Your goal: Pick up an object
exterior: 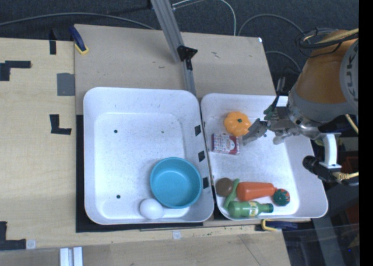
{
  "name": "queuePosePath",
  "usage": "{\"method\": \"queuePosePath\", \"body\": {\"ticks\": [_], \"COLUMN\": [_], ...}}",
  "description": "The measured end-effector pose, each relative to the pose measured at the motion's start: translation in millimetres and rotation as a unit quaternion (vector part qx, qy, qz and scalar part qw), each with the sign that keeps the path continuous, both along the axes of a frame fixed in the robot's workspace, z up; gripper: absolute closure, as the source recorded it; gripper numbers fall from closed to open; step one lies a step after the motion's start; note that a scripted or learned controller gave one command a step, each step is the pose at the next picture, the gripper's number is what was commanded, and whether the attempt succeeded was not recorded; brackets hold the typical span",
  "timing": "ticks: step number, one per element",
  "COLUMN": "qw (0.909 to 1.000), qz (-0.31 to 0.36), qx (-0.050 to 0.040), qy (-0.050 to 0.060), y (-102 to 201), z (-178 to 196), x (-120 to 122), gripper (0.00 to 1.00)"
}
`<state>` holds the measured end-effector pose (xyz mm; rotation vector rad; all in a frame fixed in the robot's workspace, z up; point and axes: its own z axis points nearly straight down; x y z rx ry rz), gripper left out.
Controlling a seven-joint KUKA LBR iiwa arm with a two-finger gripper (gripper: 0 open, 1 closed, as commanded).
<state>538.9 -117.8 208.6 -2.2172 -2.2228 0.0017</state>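
Pincer (263,131) over right bin (303,201); one pumpkin (237,123).

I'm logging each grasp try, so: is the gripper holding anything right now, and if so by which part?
Nothing is held. The gripper hangs open over the right bin, beside the orange pumpkin, with nothing between its fingers.

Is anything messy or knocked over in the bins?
Nothing looks spilled or broken. The green bottle lies on its side by the carrot in the right bin, in a loose pile. The blue bowl sits upright in the left bin.
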Motion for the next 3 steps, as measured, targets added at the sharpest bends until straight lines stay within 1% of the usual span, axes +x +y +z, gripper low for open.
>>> {"method": "queuePosePath", "body": {"ticks": [1,2,3], "qw": [1.0000,1.0000,1.0000], "qz": [0.000,-0.001,-0.001], "qx": [0.0000,0.0002,0.0002], "qy": [0.000,0.003,0.003], "y": [-0.2,5.2,6.2], "z": [0.1,-63.5,-118.0], "x": [0.0,-3.8,-6.0], "gripper": [0.00,0.00,0.00]}}
